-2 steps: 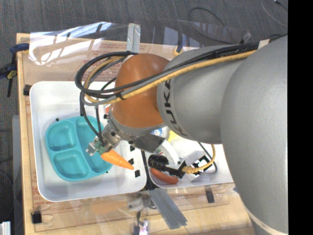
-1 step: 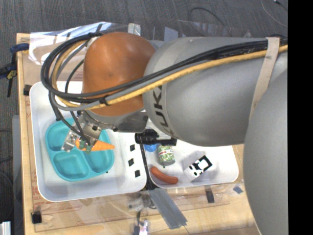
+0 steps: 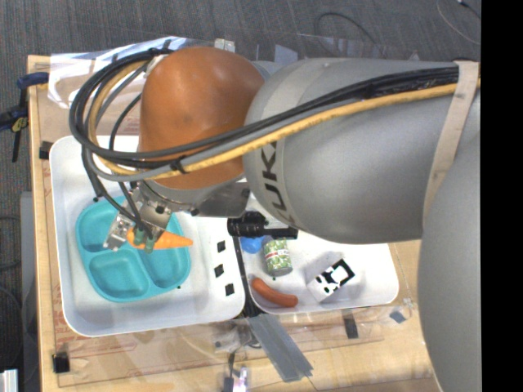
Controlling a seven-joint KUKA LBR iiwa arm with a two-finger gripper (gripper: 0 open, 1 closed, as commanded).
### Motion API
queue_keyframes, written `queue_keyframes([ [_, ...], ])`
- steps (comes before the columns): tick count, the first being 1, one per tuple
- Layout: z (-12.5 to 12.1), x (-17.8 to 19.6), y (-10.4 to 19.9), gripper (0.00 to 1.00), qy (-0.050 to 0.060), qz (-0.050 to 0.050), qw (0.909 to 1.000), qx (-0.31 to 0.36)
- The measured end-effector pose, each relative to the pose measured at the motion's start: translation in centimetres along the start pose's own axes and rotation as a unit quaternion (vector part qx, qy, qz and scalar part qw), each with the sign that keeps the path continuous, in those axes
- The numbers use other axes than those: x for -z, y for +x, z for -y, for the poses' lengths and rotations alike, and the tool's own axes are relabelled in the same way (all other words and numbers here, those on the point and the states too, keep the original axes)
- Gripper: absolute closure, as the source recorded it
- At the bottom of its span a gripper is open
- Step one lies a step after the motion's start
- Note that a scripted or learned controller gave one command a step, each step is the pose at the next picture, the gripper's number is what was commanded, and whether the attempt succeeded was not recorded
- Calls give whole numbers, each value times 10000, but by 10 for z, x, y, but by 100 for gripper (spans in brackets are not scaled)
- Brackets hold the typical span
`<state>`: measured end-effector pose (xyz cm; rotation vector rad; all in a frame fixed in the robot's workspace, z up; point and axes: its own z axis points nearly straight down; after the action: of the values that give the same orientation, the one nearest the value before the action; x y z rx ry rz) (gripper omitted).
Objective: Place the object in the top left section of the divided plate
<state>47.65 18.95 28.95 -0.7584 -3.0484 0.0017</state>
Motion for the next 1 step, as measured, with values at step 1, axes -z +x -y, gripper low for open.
queue_keyframes([
  [1, 39, -14, -21, 100, -2, 0, 10000, 48],
])
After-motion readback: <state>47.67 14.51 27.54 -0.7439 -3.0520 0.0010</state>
